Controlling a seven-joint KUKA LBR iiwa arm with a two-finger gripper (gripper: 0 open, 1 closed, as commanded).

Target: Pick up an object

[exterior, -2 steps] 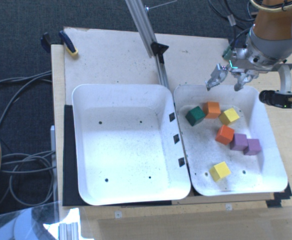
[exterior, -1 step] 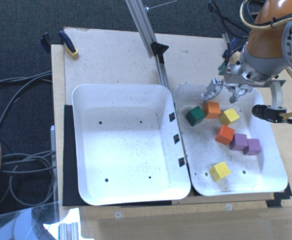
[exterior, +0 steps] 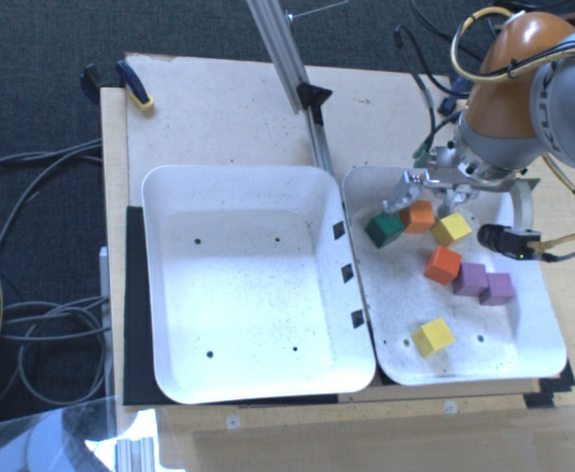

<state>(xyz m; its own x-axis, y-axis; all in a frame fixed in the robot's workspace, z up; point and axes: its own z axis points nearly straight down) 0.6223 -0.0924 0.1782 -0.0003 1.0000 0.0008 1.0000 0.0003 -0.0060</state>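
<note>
**Camera view: pincer lowered over a cluster of blocks in the right bin**

The two-finger pincer (exterior: pixel 428 193) of the grey arm with the orange band (exterior: pixel 519 67) hangs low over the far end of the shallow white right-hand bin (exterior: pixel 547 347). Its fingers stand apart, one toward the dark green cube (exterior: pixel 385 228) and one toward the yellow cube (exterior: pixel 452 228). The small orange cube (exterior: pixel 421 216) lies between and just below them. Whether the fingers touch it cannot be told, and nothing is visibly held.

Nearer the camera lie a second orange cube (exterior: pixel 443 264), two purple blocks (exterior: pixel 483 282) touching each other, and a second yellow cube (exterior: pixel 432 336), well apart from the rest. The shallow white left-hand bin (exterior: pixel 159 195) stands just beside.

The step in hand appears to be the approach or descent onto the orange cube. The next move calls for closing squarely on that cube without catching its green and yellow neighbours, which crowd it closely, and then lifting.
</note>
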